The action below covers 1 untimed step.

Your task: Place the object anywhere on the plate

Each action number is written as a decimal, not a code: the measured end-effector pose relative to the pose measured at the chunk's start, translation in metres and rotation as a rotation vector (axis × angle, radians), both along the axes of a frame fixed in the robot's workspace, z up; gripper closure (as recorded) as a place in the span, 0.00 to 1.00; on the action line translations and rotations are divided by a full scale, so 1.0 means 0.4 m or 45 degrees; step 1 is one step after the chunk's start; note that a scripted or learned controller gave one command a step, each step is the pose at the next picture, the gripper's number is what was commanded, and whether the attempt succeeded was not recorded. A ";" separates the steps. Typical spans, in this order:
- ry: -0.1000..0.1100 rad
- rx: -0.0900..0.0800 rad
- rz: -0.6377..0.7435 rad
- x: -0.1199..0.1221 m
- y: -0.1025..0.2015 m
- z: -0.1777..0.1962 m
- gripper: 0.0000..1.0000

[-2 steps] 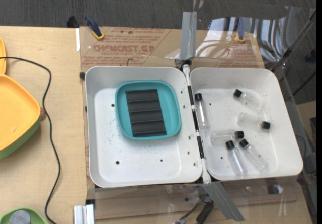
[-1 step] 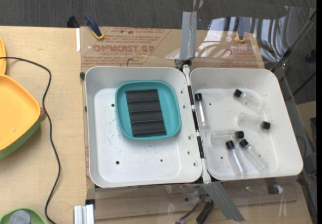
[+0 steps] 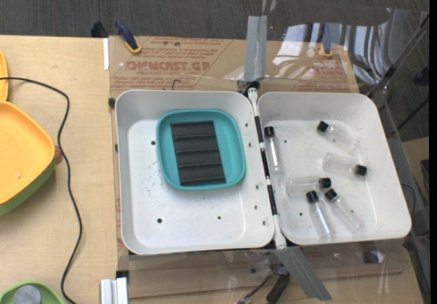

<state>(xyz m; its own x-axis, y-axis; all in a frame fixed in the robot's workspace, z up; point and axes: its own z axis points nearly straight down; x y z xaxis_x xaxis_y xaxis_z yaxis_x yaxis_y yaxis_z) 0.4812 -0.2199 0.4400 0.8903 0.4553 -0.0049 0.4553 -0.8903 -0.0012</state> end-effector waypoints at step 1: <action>-0.001 -0.002 -0.206 -0.006 -0.006 0.001 0.00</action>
<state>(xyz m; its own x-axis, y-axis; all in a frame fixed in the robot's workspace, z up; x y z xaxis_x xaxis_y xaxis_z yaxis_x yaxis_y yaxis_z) 0.4786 -0.2222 0.4404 0.9521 0.3058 -0.0043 0.3058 -0.9521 0.0003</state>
